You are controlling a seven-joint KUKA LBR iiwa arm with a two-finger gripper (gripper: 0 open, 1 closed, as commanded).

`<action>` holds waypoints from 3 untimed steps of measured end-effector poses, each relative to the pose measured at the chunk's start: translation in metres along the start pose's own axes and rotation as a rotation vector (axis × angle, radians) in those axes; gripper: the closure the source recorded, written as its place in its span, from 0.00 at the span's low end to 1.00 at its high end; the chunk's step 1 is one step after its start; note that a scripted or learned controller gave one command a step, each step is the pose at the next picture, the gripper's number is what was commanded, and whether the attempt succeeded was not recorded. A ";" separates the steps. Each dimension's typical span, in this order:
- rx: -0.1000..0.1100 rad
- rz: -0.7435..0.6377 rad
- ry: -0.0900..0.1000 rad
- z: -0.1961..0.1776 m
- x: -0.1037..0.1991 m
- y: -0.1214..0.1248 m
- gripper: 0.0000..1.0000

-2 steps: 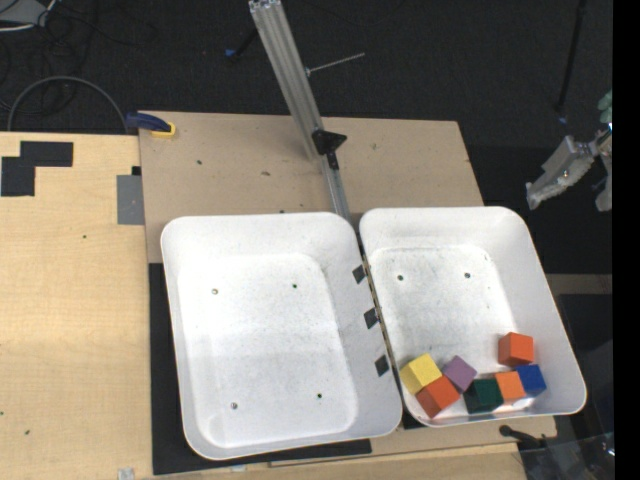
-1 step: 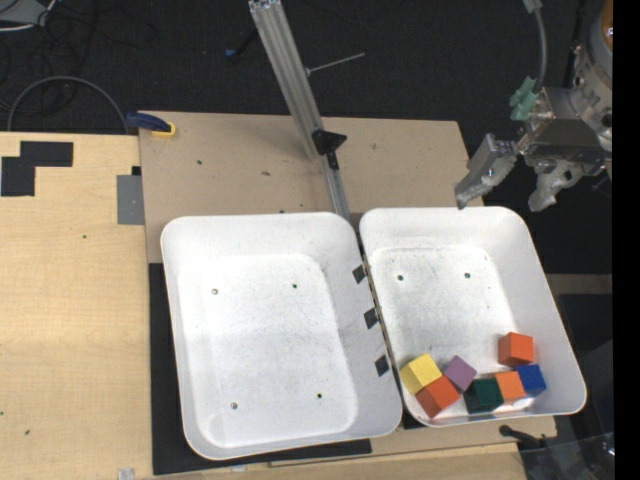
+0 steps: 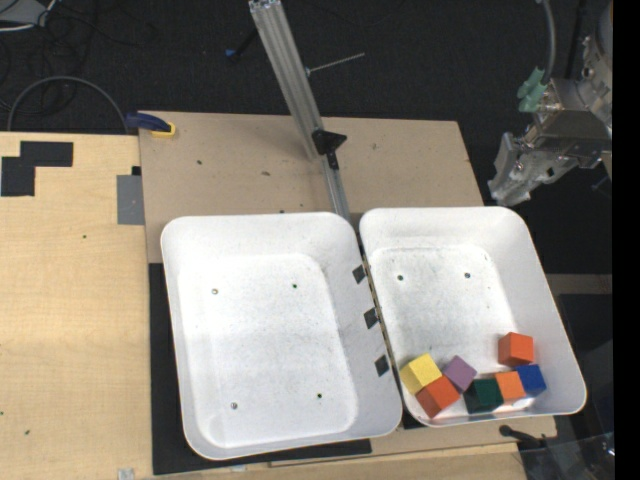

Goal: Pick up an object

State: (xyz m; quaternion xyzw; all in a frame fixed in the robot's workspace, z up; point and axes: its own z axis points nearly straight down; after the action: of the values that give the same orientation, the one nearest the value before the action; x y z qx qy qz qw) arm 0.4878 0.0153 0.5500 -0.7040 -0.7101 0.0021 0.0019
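Note:
Several small coloured blocks lie in the near right corner of the right bin (image 3: 450, 238): a yellow one (image 3: 422, 370), a purple one (image 3: 460, 371), a red one (image 3: 516, 348), an orange-red one (image 3: 437, 397), a green one (image 3: 484, 395), an orange one (image 3: 510, 384) and a blue one (image 3: 531, 379). My gripper (image 3: 512, 190) hangs above the bench just past that bin's far right corner, well away from the blocks. Its fingers stand open with nothing between them.
The left bin (image 3: 260, 238) sits beside the right one, with black clips (image 3: 370, 318) along the shared rim. A slanted aluminium rail (image 3: 295, 83) rises behind the bins. Light wooden board (image 3: 60, 298) extends to the left.

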 end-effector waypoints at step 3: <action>0.000 0.010 -0.001 0.011 -0.017 0.004 1.00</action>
State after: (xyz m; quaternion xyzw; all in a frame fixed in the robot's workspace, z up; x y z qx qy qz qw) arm 0.4919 -0.0021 0.5386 -0.7077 -0.7066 0.0024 0.0015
